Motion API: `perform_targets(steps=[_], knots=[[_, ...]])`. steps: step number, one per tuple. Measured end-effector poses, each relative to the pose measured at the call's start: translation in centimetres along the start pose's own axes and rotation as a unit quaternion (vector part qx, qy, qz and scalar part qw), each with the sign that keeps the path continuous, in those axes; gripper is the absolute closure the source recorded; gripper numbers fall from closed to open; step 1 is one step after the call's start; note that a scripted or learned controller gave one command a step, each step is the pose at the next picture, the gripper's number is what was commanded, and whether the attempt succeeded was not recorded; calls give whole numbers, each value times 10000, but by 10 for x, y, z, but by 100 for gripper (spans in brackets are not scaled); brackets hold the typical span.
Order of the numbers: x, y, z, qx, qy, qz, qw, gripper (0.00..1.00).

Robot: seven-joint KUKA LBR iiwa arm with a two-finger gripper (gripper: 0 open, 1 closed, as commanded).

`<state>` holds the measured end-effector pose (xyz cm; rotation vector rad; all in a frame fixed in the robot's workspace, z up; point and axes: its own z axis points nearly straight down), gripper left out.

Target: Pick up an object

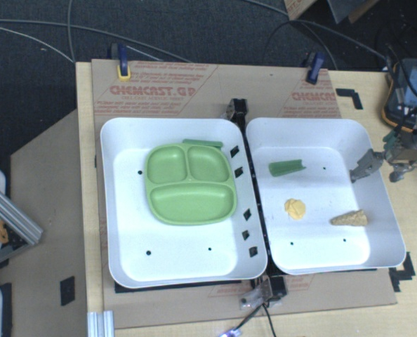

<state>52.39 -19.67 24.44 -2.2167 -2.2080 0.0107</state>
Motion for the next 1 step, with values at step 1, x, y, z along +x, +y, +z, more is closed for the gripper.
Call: perform_targets(steps=[1], knots=[[1, 3, -7, -65, -17, -20, 10000, 0]])
